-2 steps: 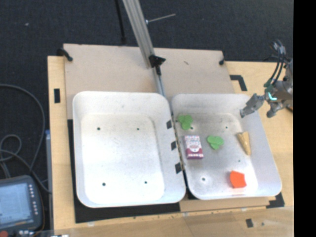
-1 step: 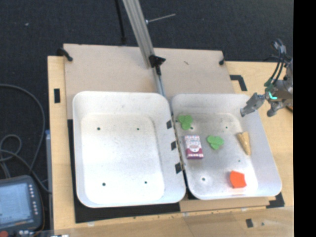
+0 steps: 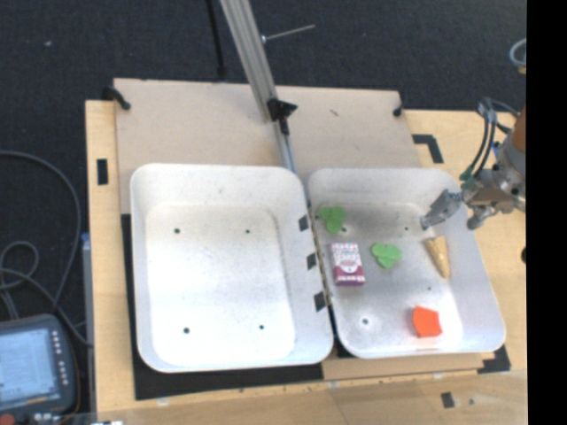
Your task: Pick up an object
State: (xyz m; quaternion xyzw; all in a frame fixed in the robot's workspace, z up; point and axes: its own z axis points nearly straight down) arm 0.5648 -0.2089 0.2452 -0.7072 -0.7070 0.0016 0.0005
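Here the gripper (image 3: 458, 211) hovers with its fingers spread apart and bare over the right bin's (image 3: 469, 343) far right corner, just above the tan cone (image 3: 438, 256) by its right edge.

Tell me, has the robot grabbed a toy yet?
Not yet. The gripper hangs with open jaws over the right bin, with nothing between them. All the toys lie in that bin: two green pieces, a purple box, a tan cone and an orange block. The cone is closest. Going down, grabbing and lifting are all left to do.
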